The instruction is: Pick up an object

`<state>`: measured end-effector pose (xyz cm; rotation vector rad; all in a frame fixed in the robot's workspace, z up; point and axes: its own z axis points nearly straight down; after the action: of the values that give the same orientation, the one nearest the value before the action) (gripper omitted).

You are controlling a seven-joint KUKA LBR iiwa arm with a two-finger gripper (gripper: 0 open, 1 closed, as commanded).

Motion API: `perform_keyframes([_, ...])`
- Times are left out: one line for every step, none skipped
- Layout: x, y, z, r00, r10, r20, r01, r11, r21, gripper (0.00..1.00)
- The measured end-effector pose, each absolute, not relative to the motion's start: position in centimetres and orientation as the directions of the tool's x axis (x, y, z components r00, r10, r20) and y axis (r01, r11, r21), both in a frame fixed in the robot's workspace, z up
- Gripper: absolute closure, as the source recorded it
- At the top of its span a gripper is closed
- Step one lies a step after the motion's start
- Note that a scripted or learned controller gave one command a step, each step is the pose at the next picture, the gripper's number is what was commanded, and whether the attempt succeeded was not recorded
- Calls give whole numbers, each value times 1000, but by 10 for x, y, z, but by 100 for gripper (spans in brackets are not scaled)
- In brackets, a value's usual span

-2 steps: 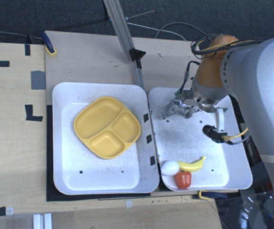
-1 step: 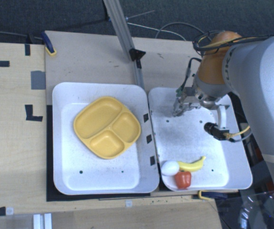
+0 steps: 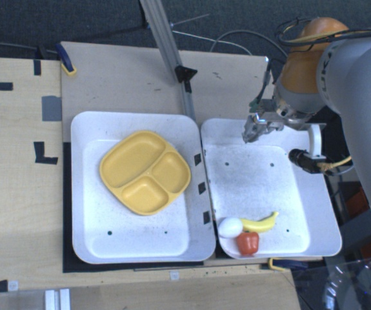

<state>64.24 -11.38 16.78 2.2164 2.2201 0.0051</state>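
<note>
- A yellow plate (image 3: 145, 172) with three compartments is seen in the left bin (image 3: 82, 192); it lies flat, turned at a slant to the bin's walls, roughly in the bin's middle.
- In the right bin (image 3: 314, 199), three small things are gathered at the near left corner: a white egg (image 3: 230, 227), a red pepper (image 3: 248, 242) and a banana (image 3: 260, 223).
- The egg is set just left of the banana and touches it or nearly so; the pepper lies just below both.
- The banana's long axis runs left to right with a slight upward tilt; its thin stem end points to the upper right, and its curve bows downward.
- The gripper (image 3: 255, 132) is seen above the far edge of the right bin, well apart from the three things.
- Whether the claw is open or closed cannot be told; nothing is seen held in it.
- The grey arm (image 3: 346, 70), with its orange band (image 3: 301, 70), enters from the right.
</note>
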Motion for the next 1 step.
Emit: perform_keyframes([634, -116, 225, -1, 1000, -1, 1000, 1, 5, 100])
